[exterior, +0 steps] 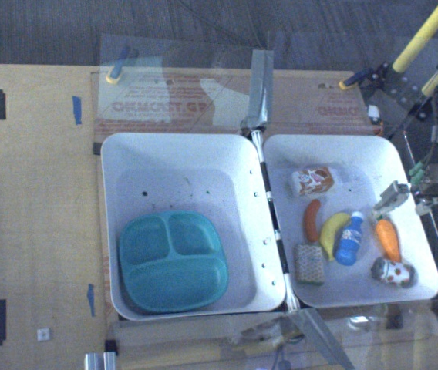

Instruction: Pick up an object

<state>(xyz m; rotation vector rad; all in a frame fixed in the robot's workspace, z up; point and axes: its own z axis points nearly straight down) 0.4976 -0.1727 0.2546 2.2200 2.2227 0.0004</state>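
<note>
The right bin (358, 151) holds several small objects. A red and white packet (313, 180) lies near its back. An orange-red sausage (311, 219), a yellow banana (331, 233) and a blue bottle (349, 240) lie side by side in the middle. In front of the sausage sits a tan sponge (309, 263). An orange carrot (388, 239) and a red and white round toy (393, 272) lie at the right. My gripper (392, 197) hangs over the bin's right side, just behind the carrot, and nothing shows in it.
The left bin (126, 160) holds a teal divided plate (173, 261) at its front. A metal divider (269, 206) runs between the bins. Yellow-handled equipment (412, 52) and cables stand at the back right. A clear panel (180, 91) stands behind the bins.
</note>
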